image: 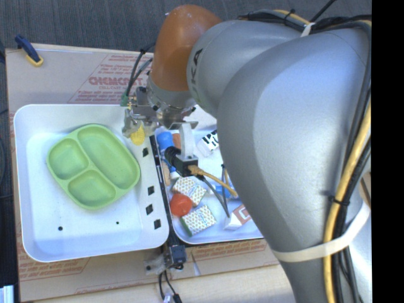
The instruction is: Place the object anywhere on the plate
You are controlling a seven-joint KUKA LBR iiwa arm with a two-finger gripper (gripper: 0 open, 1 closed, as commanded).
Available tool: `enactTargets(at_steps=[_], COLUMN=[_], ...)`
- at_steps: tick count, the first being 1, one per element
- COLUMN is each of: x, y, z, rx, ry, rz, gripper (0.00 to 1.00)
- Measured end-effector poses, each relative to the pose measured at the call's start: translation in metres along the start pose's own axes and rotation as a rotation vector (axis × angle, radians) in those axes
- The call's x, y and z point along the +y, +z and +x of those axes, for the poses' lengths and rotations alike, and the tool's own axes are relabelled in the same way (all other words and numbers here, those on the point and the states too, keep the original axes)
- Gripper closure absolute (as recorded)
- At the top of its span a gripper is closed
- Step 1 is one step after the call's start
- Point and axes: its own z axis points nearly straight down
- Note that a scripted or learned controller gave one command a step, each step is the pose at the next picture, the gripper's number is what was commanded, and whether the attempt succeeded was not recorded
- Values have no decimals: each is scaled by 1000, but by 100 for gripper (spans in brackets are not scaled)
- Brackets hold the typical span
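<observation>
The gripper (137, 126) is hanging over the left bin's (38, 232) right edge, fingers clamping a small yellow object (137, 136) just beside the green plate (93, 165), not on it. Red print on the cardboard (95, 77) behind is reading "CHEMCHA…", the rest too blurred. Clutter (192, 201) is crowding the right bin.

Bright, even light, mild glare on the white bin (25, 188), slightly soft focus.
</observation>
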Motion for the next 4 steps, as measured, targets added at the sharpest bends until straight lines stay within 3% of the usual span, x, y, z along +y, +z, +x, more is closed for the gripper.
enactTargets(at_steps=[1, 2, 3, 4], x=[15, -42, -38, -38], y=[-100, -48, -17, -18], z=[-108, -79, -2, -3], rx=[-2, -1, -1, -2], ry=[3, 0, -2, -1], rz=[-3, 1, 2, 1], gripper=[100, 100, 100, 0])
